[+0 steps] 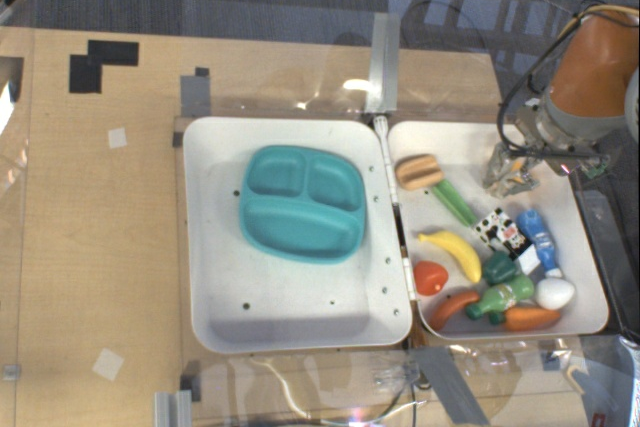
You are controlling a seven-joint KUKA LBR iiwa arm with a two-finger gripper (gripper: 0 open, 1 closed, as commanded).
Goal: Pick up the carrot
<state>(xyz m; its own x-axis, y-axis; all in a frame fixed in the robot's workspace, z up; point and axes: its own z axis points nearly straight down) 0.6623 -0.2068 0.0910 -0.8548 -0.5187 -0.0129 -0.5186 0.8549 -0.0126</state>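
We see the smooth, tapered orange carrot (pixel 531 318) in the right bin's (pixel 590 245) front corner, touching a white egg (pixel 555 293) and green bottle (pixel 503 300). The gripper (pixel 512 173) hovers well apart; we cannot tell its jaws' state.

Gripper (pixel 512 173) hangs over the right bin (pixel 592 315) at 12 o'clock; carrot (pixel 532 318) lies at 6, beside an egg (pixel 555 293); teal tray (pixel 300 203) fills the left bin (pixel 215 315)

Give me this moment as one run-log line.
task: pick carrot | end effector: over right bin's far side, apart from carrot | carrot: near edge of right bin, by white egg | not grasped
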